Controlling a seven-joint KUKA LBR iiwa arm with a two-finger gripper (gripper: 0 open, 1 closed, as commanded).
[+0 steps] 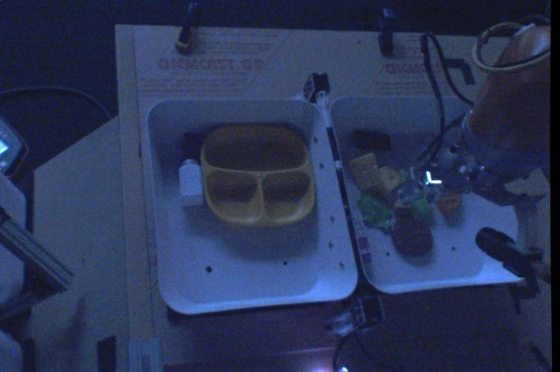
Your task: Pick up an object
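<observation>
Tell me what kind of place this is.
Probably a robot lab's grasping test bench, dimly lit. Two white bins sit side by side on a board; a yellow divided plate lies in one, small toys in the other, under the arm.

One fixed camera looks down at a slant on my surface [219,55], both bins in frame; my arm [512,112] enters from the right.

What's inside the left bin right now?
The left bin holds a yellow divided tray with a small white bottle beside it. Whatever lies under the tray is covered, and the dim light hides finer detail.
</observation>
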